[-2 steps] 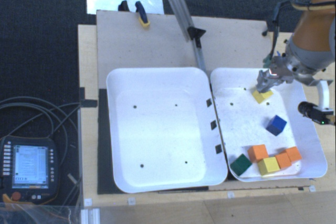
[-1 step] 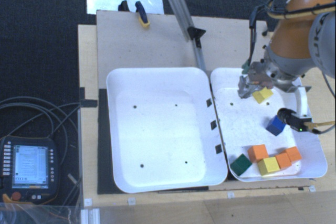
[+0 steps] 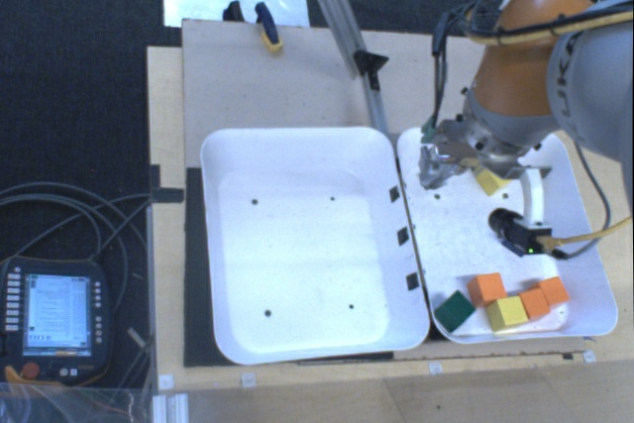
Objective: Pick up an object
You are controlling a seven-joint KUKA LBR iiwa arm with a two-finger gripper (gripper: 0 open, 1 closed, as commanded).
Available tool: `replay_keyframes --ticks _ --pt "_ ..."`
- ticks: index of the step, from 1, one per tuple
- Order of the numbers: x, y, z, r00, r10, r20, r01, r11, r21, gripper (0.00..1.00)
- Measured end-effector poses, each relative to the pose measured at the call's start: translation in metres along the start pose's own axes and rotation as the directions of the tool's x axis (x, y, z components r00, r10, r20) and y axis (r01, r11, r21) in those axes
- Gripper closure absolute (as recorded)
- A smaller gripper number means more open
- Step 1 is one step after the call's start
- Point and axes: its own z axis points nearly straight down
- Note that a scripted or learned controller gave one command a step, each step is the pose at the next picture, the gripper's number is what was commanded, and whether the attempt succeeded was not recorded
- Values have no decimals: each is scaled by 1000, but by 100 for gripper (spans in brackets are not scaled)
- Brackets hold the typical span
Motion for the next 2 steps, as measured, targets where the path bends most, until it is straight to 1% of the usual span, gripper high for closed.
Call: replay_keyframes --ticks 1,2 --pt "46 -14 -13 1000 0 0 0 1000 -1 100" --pt "98 -30 -4 1000 -1 0 1 1000 1 100"
